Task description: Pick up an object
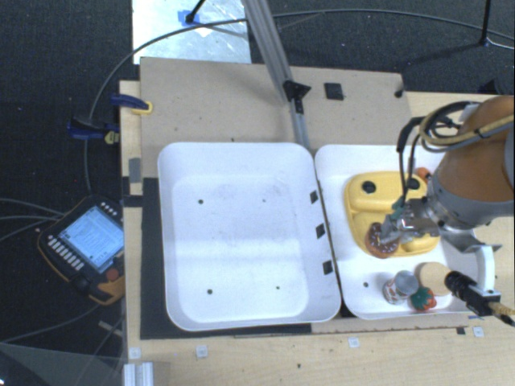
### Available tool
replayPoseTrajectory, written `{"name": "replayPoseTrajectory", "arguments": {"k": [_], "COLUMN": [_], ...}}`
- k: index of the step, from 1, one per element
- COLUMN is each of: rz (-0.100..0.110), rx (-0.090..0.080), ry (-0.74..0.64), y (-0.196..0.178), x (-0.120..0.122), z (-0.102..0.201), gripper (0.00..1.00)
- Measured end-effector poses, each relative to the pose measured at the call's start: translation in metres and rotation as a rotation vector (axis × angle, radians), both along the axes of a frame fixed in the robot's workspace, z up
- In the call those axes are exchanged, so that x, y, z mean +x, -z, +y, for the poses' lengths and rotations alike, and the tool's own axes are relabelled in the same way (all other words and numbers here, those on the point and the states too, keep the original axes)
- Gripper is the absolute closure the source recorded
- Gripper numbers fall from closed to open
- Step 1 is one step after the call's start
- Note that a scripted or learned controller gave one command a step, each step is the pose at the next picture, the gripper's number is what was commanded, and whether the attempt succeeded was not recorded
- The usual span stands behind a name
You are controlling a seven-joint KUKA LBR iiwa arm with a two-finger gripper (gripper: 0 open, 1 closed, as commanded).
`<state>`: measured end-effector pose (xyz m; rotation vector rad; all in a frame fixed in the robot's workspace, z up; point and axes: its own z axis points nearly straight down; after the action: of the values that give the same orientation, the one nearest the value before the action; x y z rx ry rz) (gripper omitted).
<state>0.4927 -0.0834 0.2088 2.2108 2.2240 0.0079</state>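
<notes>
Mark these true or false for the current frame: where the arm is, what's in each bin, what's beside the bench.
1. The gripper is over the right bin. True.
2. A yellow object lies in the left bin. False: it lies in the right bin.
3. A brown round object sits next to the yellow object's near edge. True.
4. The small items cluster in the right bin's far corner. False: they sit by its near edge.
5. A handheld pendant with a lit screen lies left of the bench. True.
</notes>
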Motion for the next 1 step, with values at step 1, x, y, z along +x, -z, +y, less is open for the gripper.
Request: {"name": "replayPoseTrajectory", "arguments": {"k": [1], "rz": [0.001], "rx": [-0.001], "ry": [0.001], "y": [-0.0484], "x": [0.0018], "z": [-0.0001], "gripper": [1.00]}}
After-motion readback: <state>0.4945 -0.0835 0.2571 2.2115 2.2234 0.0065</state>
